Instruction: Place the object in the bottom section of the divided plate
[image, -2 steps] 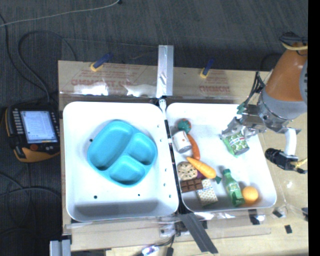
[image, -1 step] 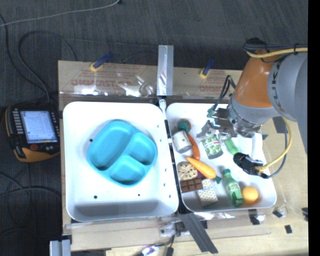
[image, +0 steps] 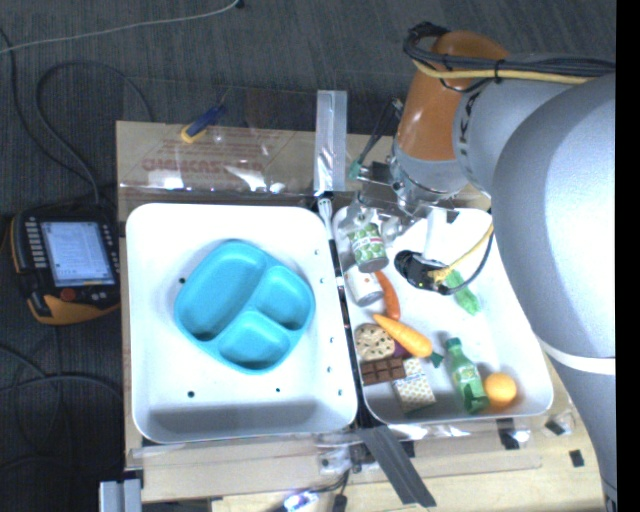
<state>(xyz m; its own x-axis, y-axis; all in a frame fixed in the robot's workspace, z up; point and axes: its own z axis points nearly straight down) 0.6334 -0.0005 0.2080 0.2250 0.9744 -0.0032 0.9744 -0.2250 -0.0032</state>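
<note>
I'm watching the grey arm's two-finger gripper (image: 385, 212) hanging low over the top of the right-hand shallow white bin (image: 525, 335), right above a small green-labelled bottle (image: 367, 246), and honestly I can't tell how its tool is set. The blue 3-section divided plate (image: 245, 303) is sitting in the left-hand white bin (image: 160, 390), well apart from the 2 orange carrots (image: 402, 335) and other toy food.

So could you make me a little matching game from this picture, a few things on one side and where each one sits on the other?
Things:
1. blue plate
2. orange ball
3. small can
4. handheld screen

Places:
A. near right corner of the right bin
B. on the floor, left of the bench
C. in the left bin
D. far left of the right bin, below the robot's wrist

Pairs: 1-C, 2-A, 3-D, 4-B
</note>
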